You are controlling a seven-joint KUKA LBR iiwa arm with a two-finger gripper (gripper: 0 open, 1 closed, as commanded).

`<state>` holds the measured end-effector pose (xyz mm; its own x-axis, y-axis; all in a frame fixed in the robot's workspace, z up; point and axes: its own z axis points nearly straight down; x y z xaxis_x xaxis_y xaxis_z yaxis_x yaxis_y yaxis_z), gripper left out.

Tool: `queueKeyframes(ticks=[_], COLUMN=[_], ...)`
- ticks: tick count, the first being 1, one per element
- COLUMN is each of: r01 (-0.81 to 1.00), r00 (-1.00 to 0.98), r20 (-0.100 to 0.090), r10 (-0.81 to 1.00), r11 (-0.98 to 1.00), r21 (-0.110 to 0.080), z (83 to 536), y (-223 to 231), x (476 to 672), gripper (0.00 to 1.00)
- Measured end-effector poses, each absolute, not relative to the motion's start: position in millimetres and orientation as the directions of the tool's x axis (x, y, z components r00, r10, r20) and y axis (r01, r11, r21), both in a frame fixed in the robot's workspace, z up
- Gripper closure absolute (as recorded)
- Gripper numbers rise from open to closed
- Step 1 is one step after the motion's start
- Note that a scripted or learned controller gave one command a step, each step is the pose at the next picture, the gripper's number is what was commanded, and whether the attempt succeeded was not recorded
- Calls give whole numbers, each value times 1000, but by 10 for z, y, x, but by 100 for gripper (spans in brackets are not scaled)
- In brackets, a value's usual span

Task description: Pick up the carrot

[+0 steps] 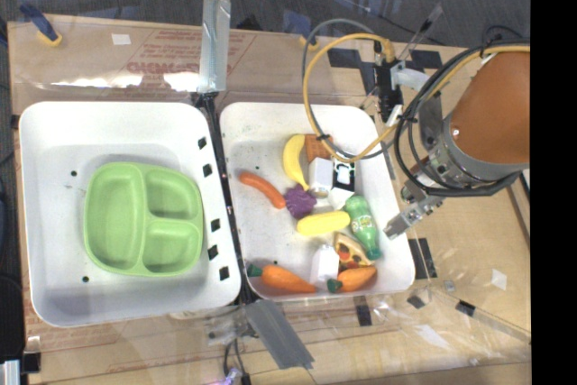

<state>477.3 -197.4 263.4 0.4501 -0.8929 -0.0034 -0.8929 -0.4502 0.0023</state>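
Observation:
An orange carrot (281, 280) with a green top lies along the front wall of the right bin (236, 160), near its front left corner. A second orange, carrot-like piece (358, 278) lies to its right, by the front right corner. My gripper (332, 173) is low in the back middle of the right bin, among the toys, beside a yellow banana (294, 158). It is well behind the carrot and apart from it. The grey arm with its orange band (491, 108) reaches in from the right.
The right bin also holds a red-orange chili-like piece (261, 187), purple grapes (300, 201), a yellow oblong piece (323, 223), a green bottle (361, 221), a pizza slice (352, 250) and a white block (325, 264). A green divided plate (144, 218) sits in the left bin (54, 131). A yellow cable (311, 59) loops over the back.

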Motion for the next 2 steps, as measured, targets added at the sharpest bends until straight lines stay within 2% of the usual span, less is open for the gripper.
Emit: queueKeyframes(ticks=[1,2], r01=[-659,-657], r00=[752,754], r20=[-7,-10], r10=[-659,-657], r11=[-752,-754], r21=[2,2], z=[2329,2421], y=[-1959,-1944], x=[4854,4863], gripper=[100,100])
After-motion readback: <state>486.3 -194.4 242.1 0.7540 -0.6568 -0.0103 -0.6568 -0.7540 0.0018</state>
